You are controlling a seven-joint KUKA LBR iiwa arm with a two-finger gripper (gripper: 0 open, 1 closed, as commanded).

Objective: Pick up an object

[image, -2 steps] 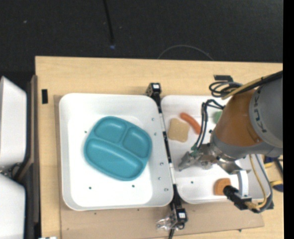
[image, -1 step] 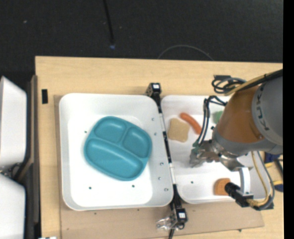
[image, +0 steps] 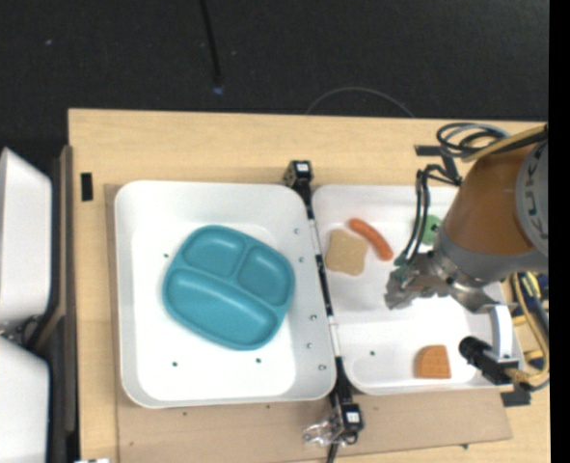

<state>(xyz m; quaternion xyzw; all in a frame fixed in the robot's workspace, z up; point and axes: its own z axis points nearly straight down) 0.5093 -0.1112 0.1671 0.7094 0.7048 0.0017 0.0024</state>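
Observation:
In the right bin lie a tan bread slice, an orange-red sausage just right of it, and an orange wedge near the front edge. A small green item peeks out beside the arm. My gripper hangs low over the middle of the right bin, right of the bread and above the orange wedge. Nothing shows between its fingers.
The left bin holds a teal divided plate. Black clamps sit at the bins' shared divider, back and front. Cables loop behind the arm at the right. White containers stand off the bench's left side.

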